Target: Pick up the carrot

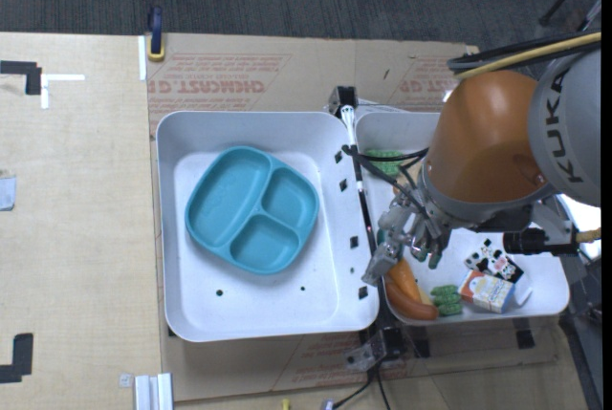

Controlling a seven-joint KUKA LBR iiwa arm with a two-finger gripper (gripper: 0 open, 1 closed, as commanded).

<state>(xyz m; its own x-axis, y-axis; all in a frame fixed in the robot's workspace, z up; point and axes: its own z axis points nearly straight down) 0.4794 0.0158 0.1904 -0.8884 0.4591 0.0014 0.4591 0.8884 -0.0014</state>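
The carrot (pixel 409 291), orange with a darker end, lies near the front left corner of the right bin (pixel 545 298). My gripper (pixel 404 248) hangs just above and behind it, under the orange wrist band, its metal fingers pointing down toward the carrot. Nothing shows between the fingers, and the wrist hides much of the bin behind them.
A blue three-compartment plate (pixel 252 209) sits in the left bin (pixel 191 303). In the right bin a green item (pixel 447 297) lies beside the carrot, and a small printed carton (pixel 491 281) stands to its right. Another green object (pixel 382 160) is at the back.
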